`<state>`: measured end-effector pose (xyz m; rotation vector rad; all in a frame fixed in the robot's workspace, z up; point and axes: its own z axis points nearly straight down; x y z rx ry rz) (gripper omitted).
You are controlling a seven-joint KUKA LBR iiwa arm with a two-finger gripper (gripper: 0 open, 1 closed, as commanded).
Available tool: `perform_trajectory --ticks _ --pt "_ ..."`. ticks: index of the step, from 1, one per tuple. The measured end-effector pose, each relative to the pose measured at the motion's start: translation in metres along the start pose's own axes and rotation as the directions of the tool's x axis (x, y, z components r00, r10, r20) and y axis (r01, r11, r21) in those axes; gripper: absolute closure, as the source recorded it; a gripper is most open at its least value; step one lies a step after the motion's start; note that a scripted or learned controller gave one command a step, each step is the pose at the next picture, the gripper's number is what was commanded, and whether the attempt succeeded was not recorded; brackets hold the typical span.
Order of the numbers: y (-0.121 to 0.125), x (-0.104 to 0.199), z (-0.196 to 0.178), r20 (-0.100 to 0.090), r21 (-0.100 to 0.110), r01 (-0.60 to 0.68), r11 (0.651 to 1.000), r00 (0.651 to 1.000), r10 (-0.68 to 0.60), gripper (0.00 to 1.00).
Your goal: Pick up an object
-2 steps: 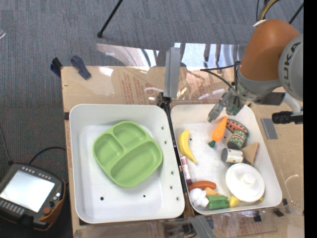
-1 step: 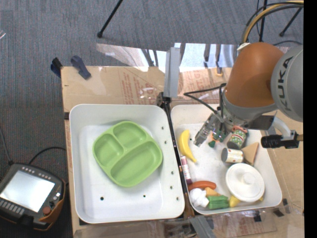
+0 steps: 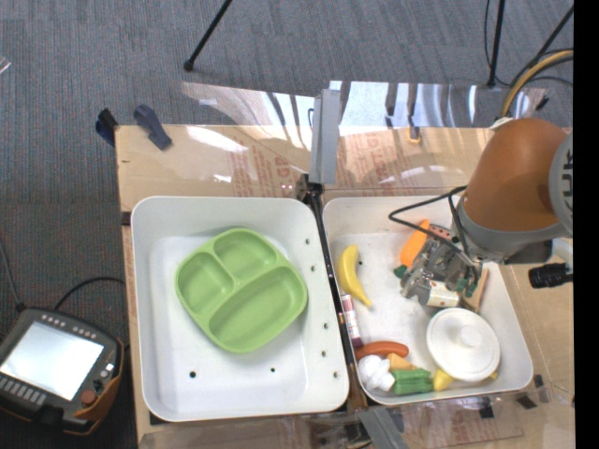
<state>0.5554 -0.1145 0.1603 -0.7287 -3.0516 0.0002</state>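
Toys crowd the right bin [image 3: 520, 330]: a banana [image 3: 352, 274], a carrot [image 3: 413, 244], a white lidded pot [image 3: 462, 342]. The gripper [image 3: 440, 277] hangs low among them beside the carrot, placed for a grab, though whether it grips anything I cannot tell. The green plate [image 3: 241, 290] lies alone in the left bin [image 3: 150, 344].

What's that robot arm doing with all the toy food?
The robot arm has reached its gripper down into the right bin, among toy food: a banana, a carrot, a red sausage and a white lidded bowl. It is trying to pick something up, but I can't tell whether it has grabbed anything yet. The left bin has a green divided plate lying in it.
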Motion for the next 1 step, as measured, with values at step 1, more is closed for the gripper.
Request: perform_trajectory --ticks 1 --pt "-0.0585 -0.0876 0.0740 0.001 -0.002 -0.285 0.958 0.958 0.285 1.00"
